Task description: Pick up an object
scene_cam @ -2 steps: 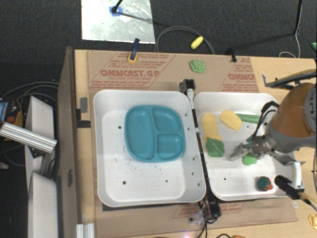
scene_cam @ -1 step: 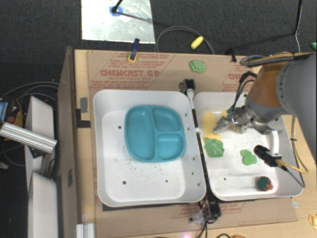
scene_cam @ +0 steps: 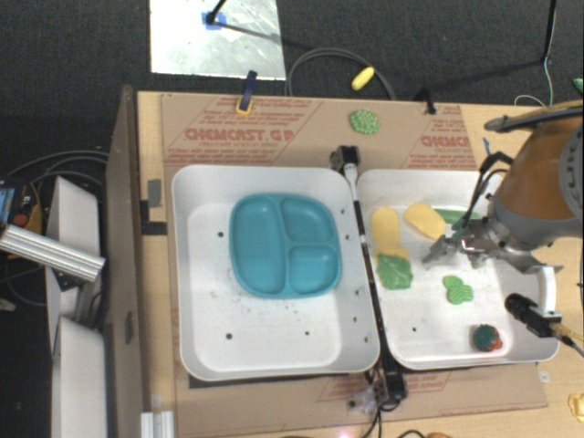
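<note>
The claw [scene_cam: 445,247] hangs spread and empty, as we see it, over the right bin [scene_cam: 415,340], just beside the yellow piece [scene_cam: 424,219], above the green leaf [scene_cam: 395,270].

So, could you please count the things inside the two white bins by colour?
Blue: 1, the divided plate in the left bin.
Yellow: 2, both in the right bin.
Green: 2.
Mixed green and orange: 1, a ball.
Total: 6.
</note>
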Motion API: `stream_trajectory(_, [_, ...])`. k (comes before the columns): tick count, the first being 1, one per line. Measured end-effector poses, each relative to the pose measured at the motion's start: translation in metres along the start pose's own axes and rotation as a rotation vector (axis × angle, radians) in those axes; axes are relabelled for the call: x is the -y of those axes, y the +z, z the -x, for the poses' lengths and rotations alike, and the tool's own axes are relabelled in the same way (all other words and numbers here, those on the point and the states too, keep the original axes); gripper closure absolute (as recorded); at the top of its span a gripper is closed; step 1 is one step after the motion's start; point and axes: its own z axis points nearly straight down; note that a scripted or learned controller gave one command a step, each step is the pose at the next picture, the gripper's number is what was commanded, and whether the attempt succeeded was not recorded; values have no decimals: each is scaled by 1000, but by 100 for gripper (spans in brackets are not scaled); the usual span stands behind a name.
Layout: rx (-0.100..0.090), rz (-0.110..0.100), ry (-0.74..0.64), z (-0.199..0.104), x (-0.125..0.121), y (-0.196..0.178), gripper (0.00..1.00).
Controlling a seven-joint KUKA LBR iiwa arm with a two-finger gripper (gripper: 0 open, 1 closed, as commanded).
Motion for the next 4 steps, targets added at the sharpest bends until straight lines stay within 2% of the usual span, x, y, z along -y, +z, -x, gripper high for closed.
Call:
stream_trajectory(1, [-1,-3,-1,22,24,47,0])
stream_trajectory(2, [1,11,-12,4,-76,43,0])
stream_trajectory(3, [0,12,-12,-33,-128,-43,0])
stream_trajectory(4, [-2,6,-4,-45,-73,-123,0])
